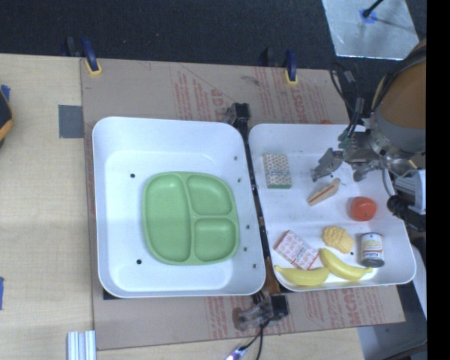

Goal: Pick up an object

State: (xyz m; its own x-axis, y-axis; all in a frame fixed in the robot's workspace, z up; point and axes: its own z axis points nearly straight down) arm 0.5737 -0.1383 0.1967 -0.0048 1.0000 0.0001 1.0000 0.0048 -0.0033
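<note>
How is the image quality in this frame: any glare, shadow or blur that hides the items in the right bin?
Camera view: lighting is even and soft; the left bin looks bright white, near washed out, but the green tray reads clearly. Right bin items are slightly soft yet distinct: hot dog, tomato, bananas. The claw is dark and somewhat blurred, casting little shadow.

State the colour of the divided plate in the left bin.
Light green plate, seen in the camera view.

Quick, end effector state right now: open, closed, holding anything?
End effector: open, holding nothing, fingers spread just above the hot dog in the right bin.
</note>
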